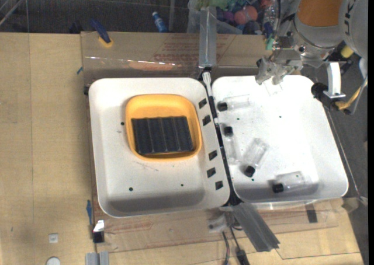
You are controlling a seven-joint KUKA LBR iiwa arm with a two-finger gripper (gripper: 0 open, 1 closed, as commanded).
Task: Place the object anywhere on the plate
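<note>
Gripper (274, 74) state unclear, maybe carrying a clear vial; you've got the plate (162, 105) far left, across the divider.

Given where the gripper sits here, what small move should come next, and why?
Probably swing toward a clear vial and descend. The gripper hovers over the right bin's far edge, nothing visibly held, while vials lie on the bin floor and the yellow plate holds only a dark ridged block.
</note>
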